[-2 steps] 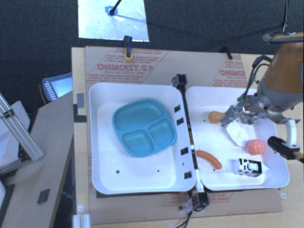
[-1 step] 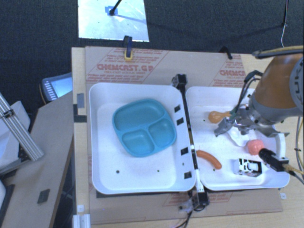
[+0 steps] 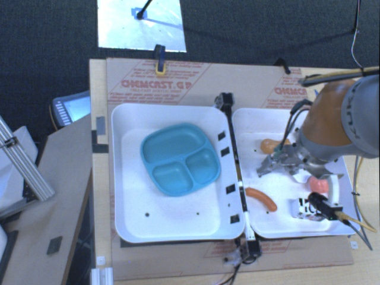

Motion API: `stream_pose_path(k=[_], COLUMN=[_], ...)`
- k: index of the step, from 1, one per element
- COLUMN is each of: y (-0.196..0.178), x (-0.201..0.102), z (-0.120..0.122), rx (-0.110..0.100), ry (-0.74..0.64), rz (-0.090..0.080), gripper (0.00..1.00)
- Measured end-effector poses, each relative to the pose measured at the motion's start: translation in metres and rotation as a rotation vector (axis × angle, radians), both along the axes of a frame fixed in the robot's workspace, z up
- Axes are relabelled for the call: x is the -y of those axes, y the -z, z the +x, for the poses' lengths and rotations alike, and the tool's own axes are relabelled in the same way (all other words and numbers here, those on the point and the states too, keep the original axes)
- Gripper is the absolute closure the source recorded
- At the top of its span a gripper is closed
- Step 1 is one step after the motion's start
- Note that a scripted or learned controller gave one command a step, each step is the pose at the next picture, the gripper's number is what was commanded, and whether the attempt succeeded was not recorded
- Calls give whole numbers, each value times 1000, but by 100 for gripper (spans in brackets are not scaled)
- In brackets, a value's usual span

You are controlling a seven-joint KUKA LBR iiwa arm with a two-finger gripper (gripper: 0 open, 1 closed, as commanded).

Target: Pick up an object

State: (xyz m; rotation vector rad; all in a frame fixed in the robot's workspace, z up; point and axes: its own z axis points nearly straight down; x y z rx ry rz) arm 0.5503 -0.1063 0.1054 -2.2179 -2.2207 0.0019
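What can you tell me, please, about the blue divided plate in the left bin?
The blue divided plate is a light blue tray that looks like smooth plastic, with rounded corners and a raised rim. Low ridges split it into three compartments: one large across the far side and two smaller ones nearer the camera. It lies flat and right side up, turned at a slight angle, near the middle of the left bin, resting on the bin's white floor. Nothing lies in it, and nothing else touches it.

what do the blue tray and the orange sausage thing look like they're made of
The blue tray looks like moulded plastic with a smooth matte finish: even colour, rounded rims and three pressed compartments. The orange sausage is probably toy food in plastic or rubber, judging by its uniform colour and faint sheen, but its surface is too small to tell for sure.
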Motion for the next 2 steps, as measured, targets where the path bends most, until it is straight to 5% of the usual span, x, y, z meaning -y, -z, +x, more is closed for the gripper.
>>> stream_pose_path(k=[1,2], y=[-14,-71], x=[1,10], z=[1,-1], rx=[5,9], ry=[1,2], rz=[-2,-3], gripper=[100,100])
